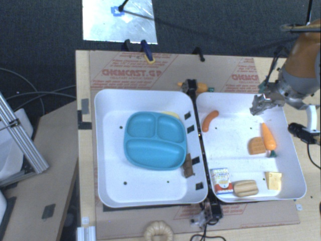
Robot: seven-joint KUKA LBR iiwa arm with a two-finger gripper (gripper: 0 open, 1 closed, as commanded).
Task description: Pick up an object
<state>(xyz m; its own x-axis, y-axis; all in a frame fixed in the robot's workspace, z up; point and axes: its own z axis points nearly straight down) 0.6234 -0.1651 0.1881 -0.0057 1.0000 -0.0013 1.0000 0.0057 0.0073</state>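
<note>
Gripper (261, 105) hovering over right bin (235, 134) near its far edge; finger state impossible to tell. Below, toward right edge: toy carrot (269, 137) touching cracker (257, 145). Sausage (209, 120) near left edge.

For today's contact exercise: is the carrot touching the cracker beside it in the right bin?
Touching. The camera view shows the carrot lying against the right edge of the cracker, with no white bin floor visible between them.
</note>
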